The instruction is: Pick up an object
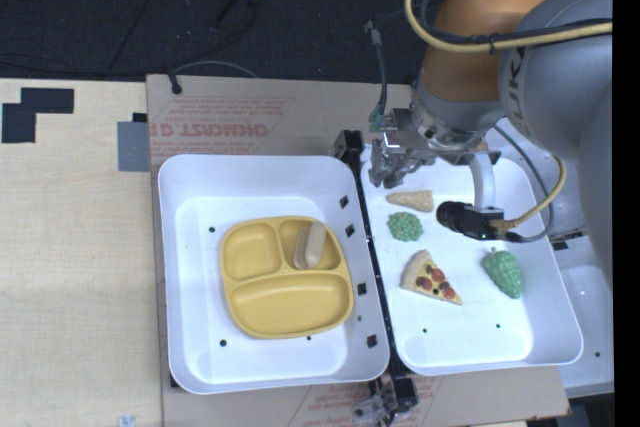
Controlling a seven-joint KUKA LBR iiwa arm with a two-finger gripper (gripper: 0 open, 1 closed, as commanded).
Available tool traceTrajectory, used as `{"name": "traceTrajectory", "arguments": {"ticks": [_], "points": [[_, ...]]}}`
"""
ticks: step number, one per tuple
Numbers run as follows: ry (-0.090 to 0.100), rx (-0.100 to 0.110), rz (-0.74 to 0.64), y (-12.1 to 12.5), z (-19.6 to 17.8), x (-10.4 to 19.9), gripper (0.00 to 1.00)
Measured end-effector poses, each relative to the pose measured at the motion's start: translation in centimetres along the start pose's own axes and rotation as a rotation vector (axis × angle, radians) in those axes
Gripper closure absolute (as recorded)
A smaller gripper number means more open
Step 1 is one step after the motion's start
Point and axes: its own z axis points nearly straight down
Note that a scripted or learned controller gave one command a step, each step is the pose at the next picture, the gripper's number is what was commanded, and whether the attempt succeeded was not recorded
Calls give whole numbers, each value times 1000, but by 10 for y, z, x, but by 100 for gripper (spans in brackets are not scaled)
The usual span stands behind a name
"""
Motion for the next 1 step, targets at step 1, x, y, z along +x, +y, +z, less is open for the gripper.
{"name": "traceTrajectory", "arguments": {"ticks": [1], "points": [[-1,3,0,3,19,48,100]]}}
